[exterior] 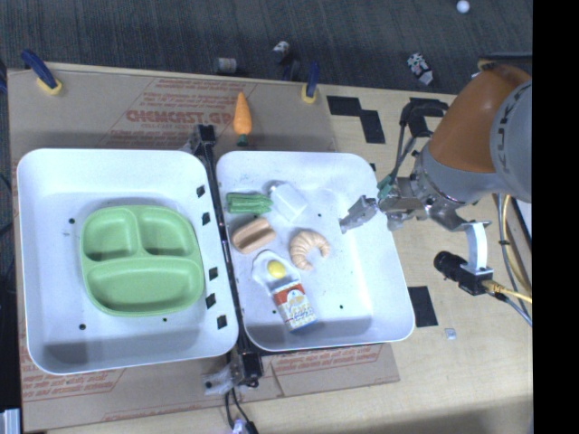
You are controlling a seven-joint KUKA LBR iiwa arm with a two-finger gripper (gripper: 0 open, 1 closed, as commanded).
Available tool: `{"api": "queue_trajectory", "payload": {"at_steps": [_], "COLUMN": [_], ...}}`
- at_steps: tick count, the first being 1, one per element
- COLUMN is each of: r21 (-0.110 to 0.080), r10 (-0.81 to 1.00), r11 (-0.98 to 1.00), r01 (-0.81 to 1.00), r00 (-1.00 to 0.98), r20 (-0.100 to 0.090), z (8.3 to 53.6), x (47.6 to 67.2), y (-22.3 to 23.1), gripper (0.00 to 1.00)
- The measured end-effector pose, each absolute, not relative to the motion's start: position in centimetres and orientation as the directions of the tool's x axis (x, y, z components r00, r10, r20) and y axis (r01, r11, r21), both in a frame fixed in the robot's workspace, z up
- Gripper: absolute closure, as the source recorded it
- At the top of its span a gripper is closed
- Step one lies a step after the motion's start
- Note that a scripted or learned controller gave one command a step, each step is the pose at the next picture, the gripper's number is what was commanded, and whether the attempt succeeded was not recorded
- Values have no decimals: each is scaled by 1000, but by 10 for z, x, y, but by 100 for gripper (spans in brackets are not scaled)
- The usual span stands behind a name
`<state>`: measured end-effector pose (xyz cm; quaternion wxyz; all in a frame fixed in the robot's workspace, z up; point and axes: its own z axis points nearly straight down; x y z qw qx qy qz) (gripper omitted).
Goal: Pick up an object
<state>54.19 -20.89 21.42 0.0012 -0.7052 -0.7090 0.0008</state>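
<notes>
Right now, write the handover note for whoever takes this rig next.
Tool: over the right bin, near its right side, with nothing seen between its fingers; open or shut cannot be told.
Things: croissant, hot dog, green item, clear wrapper and bottle all lie in the right bin. Green divided plate sits in the left bin. Carrot lies on the bench beyond the bins.
Done: nothing picked.
Left: choose an object, grasp, lift. The croissant looks nearest.
</notes>
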Motion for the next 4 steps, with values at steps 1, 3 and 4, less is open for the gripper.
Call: {"api": "queue_trajectory", "payload": {"at_steps": [1, 3, 4], "r21": [-6, -5, 5], "r10": [1000, 1000, 1000], "r11": [9, 11, 7], "r01": [1000, 1000, 1000], "r00": [-9, -11, -7], "r20": [1, 2, -2], "z": [122, 109, 291], "x": [563, 644, 651], "y": [-210, -181, -202], "gripper": [0, 100, 100]}}
